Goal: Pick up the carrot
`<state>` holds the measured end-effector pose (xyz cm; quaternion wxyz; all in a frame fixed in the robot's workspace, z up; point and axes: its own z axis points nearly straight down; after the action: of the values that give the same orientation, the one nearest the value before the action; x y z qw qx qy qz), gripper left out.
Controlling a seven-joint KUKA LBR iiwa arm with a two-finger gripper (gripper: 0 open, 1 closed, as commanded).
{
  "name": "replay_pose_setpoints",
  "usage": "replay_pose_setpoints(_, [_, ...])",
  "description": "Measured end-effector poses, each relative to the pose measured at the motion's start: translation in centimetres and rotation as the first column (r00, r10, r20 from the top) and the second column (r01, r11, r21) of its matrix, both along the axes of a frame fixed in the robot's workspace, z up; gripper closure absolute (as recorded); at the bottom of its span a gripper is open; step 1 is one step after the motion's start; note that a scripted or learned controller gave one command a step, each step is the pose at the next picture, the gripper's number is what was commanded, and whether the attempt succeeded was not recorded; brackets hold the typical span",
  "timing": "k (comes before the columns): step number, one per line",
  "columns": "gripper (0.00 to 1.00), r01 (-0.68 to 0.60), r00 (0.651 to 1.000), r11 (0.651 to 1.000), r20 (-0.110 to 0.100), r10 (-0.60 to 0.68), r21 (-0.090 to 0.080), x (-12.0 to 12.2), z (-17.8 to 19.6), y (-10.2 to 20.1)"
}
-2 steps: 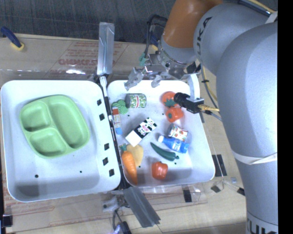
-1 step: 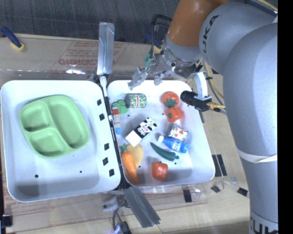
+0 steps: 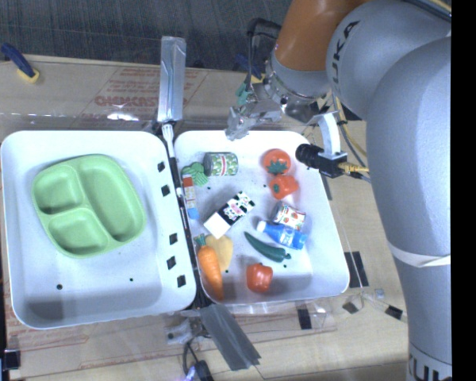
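Note:
The orange carrot point(image 3: 209, 270) lies at the front left corner of the right bin point(image 3: 321, 248), close against the divider, with a pale yellowish piece point(image 3: 221, 248) touching its upper end. My gripper point(image 3: 239, 120) hangs above the back rim of that bin, far from the carrot. Nothing shows between its fingers, and its state is hard to read from this angle.
The right bin also holds a green can point(image 3: 220, 164), two tomatoes point(image 3: 276, 161), a cow-patterned box point(image 3: 236, 209), a blue bottle point(image 3: 284, 235), a dark green pepper point(image 3: 266, 248) and a red pepper point(image 3: 259, 277). In the left bin sits a green divided plate point(image 3: 87, 203).

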<state>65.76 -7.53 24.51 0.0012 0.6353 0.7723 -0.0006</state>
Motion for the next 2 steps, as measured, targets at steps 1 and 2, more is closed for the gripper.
replay_pose_setpoints(1, [0.00,0.000,1.000,1.000,0.000,0.000,0.000,0.0,0.0,0.0])
replay_pose_setpoints(2, [0.00,-0.338,0.941,0.941,0.000,0.338,0.001,-1.3,9.4,2.3])
